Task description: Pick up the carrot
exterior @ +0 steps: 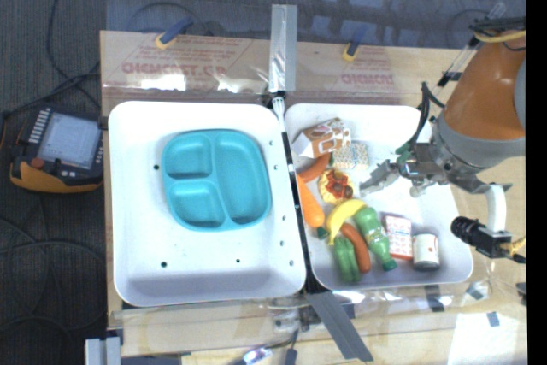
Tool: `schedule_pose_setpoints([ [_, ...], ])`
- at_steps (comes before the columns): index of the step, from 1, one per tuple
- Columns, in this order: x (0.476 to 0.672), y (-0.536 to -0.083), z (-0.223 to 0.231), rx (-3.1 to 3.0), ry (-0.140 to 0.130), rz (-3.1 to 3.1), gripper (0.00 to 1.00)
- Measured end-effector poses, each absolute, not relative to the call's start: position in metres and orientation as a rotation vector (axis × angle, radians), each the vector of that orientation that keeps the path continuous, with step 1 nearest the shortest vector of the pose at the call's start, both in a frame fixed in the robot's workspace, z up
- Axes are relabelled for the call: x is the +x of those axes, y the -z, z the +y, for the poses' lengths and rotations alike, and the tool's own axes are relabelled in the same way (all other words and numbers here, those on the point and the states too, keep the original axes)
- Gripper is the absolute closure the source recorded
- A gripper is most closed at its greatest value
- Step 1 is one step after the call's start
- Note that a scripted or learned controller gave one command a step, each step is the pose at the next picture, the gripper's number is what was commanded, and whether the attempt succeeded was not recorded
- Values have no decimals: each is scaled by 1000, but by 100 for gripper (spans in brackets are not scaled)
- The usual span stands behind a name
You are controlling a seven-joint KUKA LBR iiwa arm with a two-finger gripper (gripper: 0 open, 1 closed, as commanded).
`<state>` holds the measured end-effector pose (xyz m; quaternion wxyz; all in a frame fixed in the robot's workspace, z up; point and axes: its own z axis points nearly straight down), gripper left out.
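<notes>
Not picked yet: carrot [309,199] lies at the right bin's [444,273] 9 o'clock edge, my gripper [382,175] at its 3 o'clock, jaws apart, holding nothing.

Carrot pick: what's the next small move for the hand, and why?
Probably shift the hand toward the left wall of the right bin and slightly nearer the camera. The carrot lies there along the divider, beside the banana, and the hand hangs over the bin's middle, apart from it.
</notes>
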<state>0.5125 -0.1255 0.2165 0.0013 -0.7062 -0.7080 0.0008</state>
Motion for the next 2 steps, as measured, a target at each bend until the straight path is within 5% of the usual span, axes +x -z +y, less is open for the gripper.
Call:
schedule_pose_setpoints([
  [1,496,-94,-98,-2365,0,-2066,0],
  [2,490,-91,-98,-2557,22,-1841,0],
])
